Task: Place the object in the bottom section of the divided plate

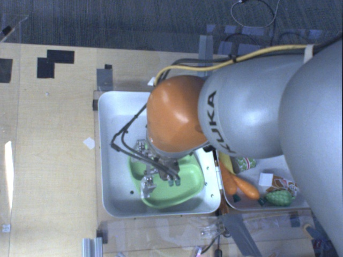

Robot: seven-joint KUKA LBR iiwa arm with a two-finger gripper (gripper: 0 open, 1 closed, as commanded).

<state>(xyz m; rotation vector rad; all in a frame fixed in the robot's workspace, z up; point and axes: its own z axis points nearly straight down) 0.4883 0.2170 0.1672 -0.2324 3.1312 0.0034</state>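
green divided plate (187,183) sits in the left white bin (115,143), low and toward its right side, with the gripper (155,178) hanging right over it, while a carrot (244,186) and a green bumpy item (278,198) lie in the right bin (300,205).

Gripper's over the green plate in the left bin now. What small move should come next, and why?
Probably a short pause and a slight lift straight up. The gripper sits low over the green divided plate in the left bin, and the arm hides its fingers and the plate's sections, so I cannot tell whether anything has been placed. Lifting would clear the view.
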